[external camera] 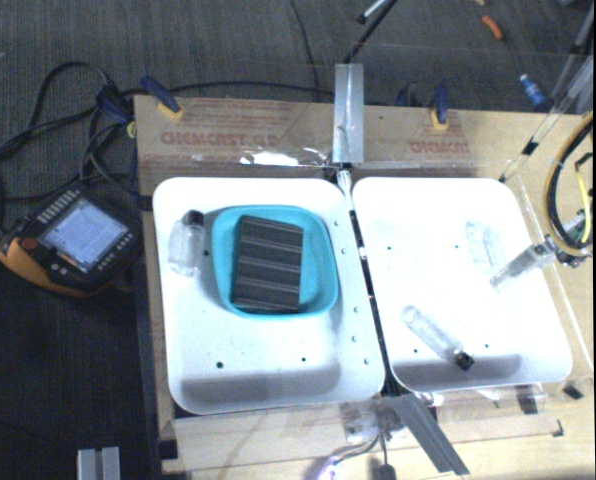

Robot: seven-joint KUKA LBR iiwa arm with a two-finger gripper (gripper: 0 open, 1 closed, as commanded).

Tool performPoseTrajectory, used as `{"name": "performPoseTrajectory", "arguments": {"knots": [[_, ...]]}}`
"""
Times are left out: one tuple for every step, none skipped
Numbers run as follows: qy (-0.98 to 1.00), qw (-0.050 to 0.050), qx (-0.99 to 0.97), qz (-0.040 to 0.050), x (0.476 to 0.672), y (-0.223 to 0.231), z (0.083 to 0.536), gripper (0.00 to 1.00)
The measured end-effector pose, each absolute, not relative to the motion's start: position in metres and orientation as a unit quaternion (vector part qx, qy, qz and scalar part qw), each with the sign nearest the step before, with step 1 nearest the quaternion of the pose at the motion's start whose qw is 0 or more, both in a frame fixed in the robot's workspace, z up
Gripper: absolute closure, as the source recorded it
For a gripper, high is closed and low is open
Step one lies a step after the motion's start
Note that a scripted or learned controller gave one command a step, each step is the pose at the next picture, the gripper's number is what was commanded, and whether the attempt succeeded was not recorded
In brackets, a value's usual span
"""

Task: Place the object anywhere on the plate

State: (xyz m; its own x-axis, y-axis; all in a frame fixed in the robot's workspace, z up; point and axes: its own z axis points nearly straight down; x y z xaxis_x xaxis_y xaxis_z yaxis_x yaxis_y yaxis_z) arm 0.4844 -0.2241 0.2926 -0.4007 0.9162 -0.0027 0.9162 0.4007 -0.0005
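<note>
The dark ribbed block point(268, 263) already lay flat on the blue plate point(323, 268) in the left bin point(258, 378), so the placing looked done, while the pincer point(508, 268), at three o'clock over the right bin point(538, 358), could not be read as spread or pressed together.

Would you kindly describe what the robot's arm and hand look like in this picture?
At the right edge, the hand is a slim, pale grey, glossy piece that tapers toward its tip. Behind it is a dark wrist part, with yellow and black cables looping above it. No markings are legible.
</note>
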Motion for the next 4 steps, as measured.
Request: {"name": "performPoseTrajectory", "arguments": {"knots": [[0.837,0.001,0.547,-0.0010,0.484,-0.224,0.293,0.00],[0.837,0.001,0.547,-0.0010,0.484,-0.224,0.293,0.00],[0.837,0.001,0.547,-0.0010,0.484,-0.224,0.293,0.00],[0.825,0.000,0.566,-0.0013,0.486,-0.223,0.258,0.00]]}}
